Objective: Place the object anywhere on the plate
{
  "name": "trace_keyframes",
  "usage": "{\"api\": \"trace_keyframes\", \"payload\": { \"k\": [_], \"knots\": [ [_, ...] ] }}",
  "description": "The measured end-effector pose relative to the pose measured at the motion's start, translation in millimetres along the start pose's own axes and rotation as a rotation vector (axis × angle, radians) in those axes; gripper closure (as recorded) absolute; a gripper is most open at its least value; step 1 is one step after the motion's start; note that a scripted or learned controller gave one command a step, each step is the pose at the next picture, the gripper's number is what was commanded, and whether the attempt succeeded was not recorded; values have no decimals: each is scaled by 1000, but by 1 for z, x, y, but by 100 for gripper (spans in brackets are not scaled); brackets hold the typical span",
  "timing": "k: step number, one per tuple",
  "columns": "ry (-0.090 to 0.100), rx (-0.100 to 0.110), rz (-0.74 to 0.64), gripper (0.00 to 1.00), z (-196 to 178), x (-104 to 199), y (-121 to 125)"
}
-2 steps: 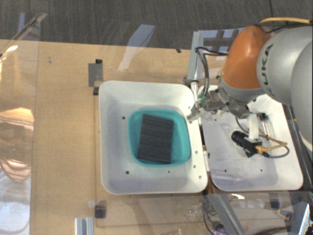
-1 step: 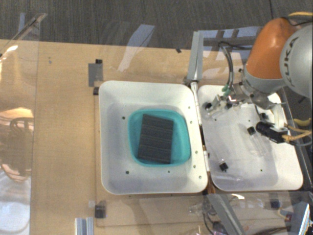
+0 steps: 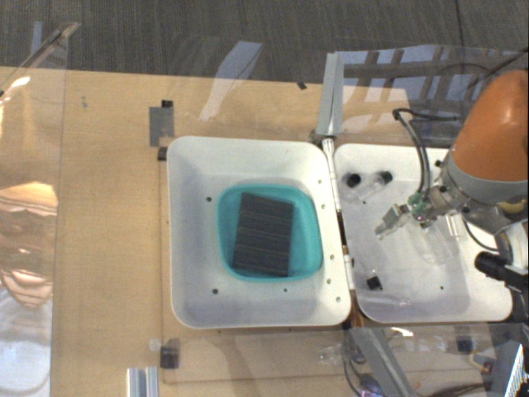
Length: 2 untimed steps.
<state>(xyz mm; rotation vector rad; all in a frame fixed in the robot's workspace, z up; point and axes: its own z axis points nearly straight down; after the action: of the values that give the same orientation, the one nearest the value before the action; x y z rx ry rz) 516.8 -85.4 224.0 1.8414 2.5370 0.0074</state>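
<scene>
On the teal plate (image 3: 269,234) the dark ribbed object (image 3: 264,234) already lay flat; the gripper (image 3: 397,217), fingers unclear, should simply stay away.

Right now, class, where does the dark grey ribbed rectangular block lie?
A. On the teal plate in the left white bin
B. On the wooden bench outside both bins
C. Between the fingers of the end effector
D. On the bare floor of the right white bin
A: the dark grey ribbed rectangular block lies flat on the teal plate inside the left white bin, apart from the end effector over the right white bin.
</scene>
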Motion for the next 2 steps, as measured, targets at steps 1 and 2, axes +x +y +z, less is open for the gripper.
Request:
{"api": "trace_keyframes", "payload": {
  "k": [1, 2],
  "knots": [
    [-3, -2, 39, 0, -63, -61, -22],
    [-6, -4, -87, 0, -167, -116, 11]
  ]
}}
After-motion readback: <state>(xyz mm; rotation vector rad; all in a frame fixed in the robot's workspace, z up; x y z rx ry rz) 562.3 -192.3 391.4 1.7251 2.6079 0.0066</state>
